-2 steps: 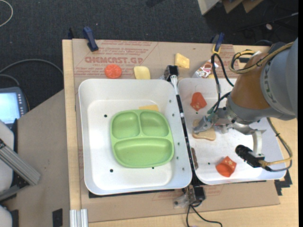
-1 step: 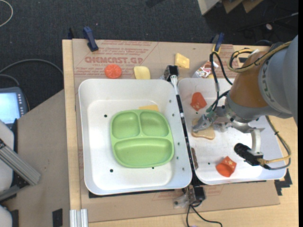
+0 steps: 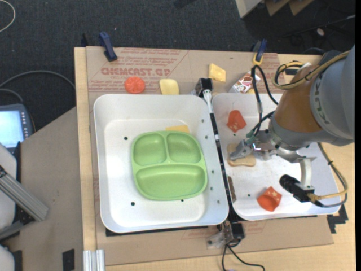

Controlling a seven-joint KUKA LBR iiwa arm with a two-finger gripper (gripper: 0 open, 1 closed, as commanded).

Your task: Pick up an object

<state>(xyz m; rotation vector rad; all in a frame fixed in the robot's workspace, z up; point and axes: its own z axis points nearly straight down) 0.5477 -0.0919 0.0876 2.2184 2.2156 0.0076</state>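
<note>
Toast-like tan slice [image 3: 242, 161] lies flat in the right bin [image 3: 316, 205], near that bin's left wall, roughly mid-way along it. Gripper [image 3: 241, 151] sits directly over it, at the slice's upper edge and seemingly touching; arm [image 3: 316, 109] reaches in from the right. Whether the fingers are open or closed on anything: cannot tell, the metal tip is small and blurred against the slice. No object visibly held.

Key relation: slice is just below and under the gripper tip, its long axis running left-right across the bin. Judgement: a short straight drop would meet it; a thin flat piece may be hard to pinch.

Other candidates in the same bin: red block [image 3: 236, 121] up-left of gripper, near; second red block [image 3: 269, 199] down-right, well apart.

Left bin [image 3: 107, 151] holds a green divided plate [image 3: 168, 165].

Writing: board [image 3: 169, 61] behind the bins reads "CHEMCAST G.P" in red; smaller lines illegible.
</note>
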